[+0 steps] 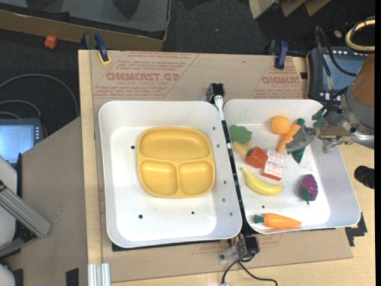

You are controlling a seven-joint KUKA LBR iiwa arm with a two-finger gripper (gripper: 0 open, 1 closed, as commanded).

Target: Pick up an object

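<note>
My end effector [299,140] sits low over the upper right part of the right bin [342,177], its dark fingers apart around the upper end of a small orange carrot-like piece [286,138] that lies just below the orange ball [280,124]; nothing is clamped yet. I judge the step in hand to be the final descent and closure. To do it well, I should centre the fingers across the narrow axis of the piece, keep clear of the ball, which touches or nearly touches it, and close only once both fingers are below its top surface. The piece looks like smooth moulded plastic, so a grip near its tip may slip; a grip nearer its middle is safer. Other candidates lie near: a red pepper [256,157], a red-and-white box [274,164], a banana [262,184], a purple bunch of grapes [308,186], a second carrot [281,221] and a green item [240,133]. The bin floor is glossy white and shallow. The left bin [119,177] holds a yellow divided tray [176,161]. Both bins rest on a cardboard sheet on the table [155,70], held by blue clamps [102,47].
</note>
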